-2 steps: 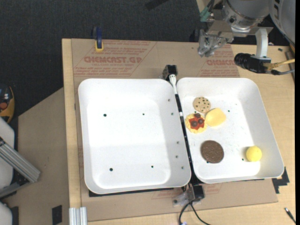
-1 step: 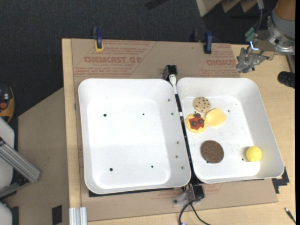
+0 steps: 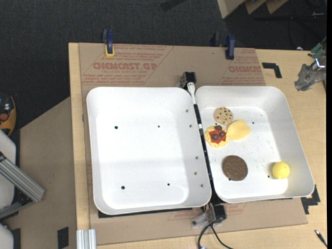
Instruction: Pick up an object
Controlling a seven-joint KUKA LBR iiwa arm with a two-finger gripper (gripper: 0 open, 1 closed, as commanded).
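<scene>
Nearest the camera, a brown cookie [image 3: 235, 168] and yellow ball [image 3: 280, 170] lie in the right bin [image 3: 290, 113] with a pale cookie [image 3: 223, 115], lemon [image 3: 238, 130] and pizza slice [image 3: 216, 136], while the gripper [image 3: 309, 77] hovers beyond its far right corner, grip unclear.

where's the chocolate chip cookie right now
The chocolate chip cookie lies in the right bin, toward its back left, just above the pizza slice and beside the pale yellow piece.
</scene>
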